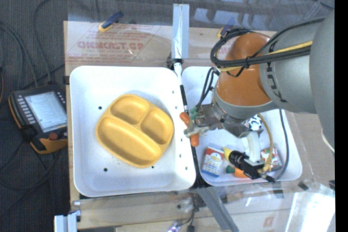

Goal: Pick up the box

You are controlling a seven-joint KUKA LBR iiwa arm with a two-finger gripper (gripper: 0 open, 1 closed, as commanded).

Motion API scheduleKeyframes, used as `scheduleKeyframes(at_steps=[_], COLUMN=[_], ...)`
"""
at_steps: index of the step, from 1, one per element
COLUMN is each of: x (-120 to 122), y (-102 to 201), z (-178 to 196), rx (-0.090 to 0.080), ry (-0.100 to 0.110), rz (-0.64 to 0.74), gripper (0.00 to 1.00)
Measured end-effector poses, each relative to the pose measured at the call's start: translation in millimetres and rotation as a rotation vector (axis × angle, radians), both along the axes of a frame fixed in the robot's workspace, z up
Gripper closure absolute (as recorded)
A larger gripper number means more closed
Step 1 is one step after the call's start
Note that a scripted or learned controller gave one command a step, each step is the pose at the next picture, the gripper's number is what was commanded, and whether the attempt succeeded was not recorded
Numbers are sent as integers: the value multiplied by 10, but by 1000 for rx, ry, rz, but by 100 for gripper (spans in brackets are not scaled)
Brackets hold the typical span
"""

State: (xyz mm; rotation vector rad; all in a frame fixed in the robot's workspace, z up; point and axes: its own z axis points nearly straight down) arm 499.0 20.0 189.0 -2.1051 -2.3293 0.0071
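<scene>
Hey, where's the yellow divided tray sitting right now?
The yellow tray lies in the left bin, around its middle, left of the divider and the arm.

We note a thick grey arm with a glossy orange band. Black and yellow cables loop across it, above the fingers.

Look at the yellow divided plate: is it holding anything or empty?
Empty. The yellow plate lies in the left bin, and all three compartments show bare yellow surface.
</scene>
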Motion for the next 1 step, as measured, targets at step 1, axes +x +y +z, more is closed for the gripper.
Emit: scheduleKeyframes(at_steps=[1], x=[-160], y=[551], z=[-63], rx=[4], ry=[0], rz=[201], gripper=[100])
